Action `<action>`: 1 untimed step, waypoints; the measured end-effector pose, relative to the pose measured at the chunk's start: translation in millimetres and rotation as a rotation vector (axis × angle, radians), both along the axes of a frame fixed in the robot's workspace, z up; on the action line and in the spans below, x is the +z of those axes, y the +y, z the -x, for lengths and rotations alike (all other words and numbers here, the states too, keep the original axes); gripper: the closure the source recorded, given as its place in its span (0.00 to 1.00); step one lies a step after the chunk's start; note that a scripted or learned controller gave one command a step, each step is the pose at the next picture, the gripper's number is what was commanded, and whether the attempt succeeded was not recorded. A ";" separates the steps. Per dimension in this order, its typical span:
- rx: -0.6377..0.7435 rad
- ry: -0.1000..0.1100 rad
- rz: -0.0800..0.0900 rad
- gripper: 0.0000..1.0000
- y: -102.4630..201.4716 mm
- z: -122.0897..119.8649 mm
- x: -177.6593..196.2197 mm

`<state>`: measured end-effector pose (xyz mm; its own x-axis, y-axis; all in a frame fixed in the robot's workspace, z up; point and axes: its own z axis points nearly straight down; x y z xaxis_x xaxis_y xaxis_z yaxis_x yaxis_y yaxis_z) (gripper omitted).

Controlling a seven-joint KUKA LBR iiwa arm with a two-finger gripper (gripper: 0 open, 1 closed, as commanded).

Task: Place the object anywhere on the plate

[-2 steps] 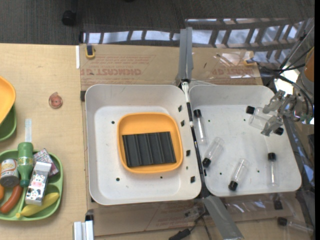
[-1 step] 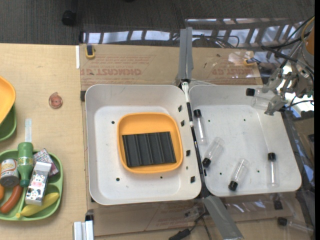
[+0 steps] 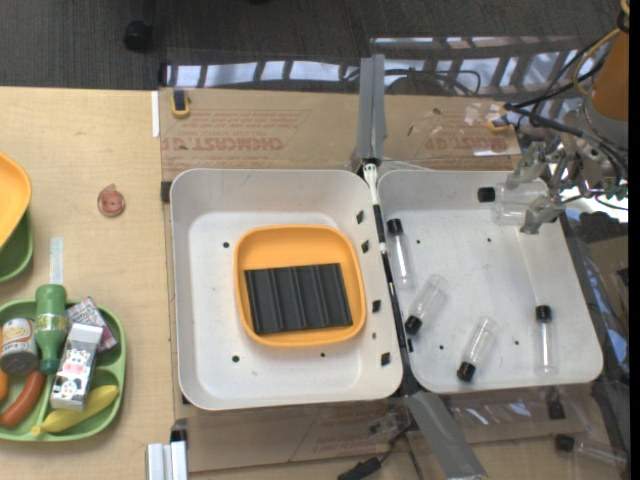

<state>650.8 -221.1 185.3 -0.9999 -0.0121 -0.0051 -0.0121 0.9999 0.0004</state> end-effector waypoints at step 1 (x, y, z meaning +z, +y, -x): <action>0.101 -0.002 0.002 1.00 0.2 -9.8 5.2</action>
